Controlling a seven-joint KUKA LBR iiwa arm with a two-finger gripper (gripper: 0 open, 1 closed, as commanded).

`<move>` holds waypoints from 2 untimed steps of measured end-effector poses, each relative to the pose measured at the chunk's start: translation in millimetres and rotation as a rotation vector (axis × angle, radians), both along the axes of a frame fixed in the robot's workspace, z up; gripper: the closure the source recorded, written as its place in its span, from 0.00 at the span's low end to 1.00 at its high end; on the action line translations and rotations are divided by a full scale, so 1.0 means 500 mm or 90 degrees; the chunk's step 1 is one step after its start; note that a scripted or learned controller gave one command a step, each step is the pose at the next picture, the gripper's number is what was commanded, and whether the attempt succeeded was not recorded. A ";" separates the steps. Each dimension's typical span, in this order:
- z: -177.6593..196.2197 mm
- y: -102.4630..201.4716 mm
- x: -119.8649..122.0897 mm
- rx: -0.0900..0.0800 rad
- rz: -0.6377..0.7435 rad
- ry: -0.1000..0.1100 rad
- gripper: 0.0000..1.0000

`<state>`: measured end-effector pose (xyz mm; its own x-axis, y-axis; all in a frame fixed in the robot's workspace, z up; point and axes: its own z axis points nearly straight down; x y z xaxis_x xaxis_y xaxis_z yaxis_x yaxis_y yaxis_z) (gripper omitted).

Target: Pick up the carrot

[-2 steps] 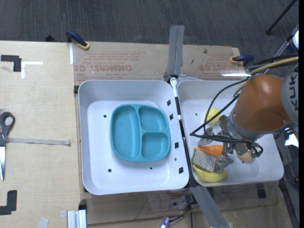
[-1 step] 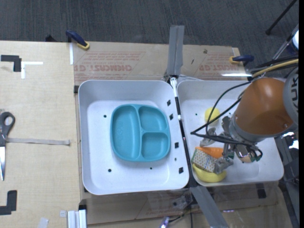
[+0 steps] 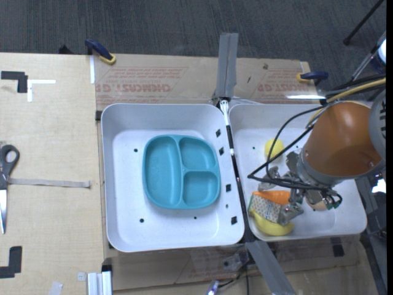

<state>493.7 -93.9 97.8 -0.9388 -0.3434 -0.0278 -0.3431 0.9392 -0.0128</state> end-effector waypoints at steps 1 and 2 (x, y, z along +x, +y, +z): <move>-0.004 0.000 0.009 0.001 -0.043 0.009 0.00; -0.003 0.005 0.007 -0.006 0.310 0.008 0.00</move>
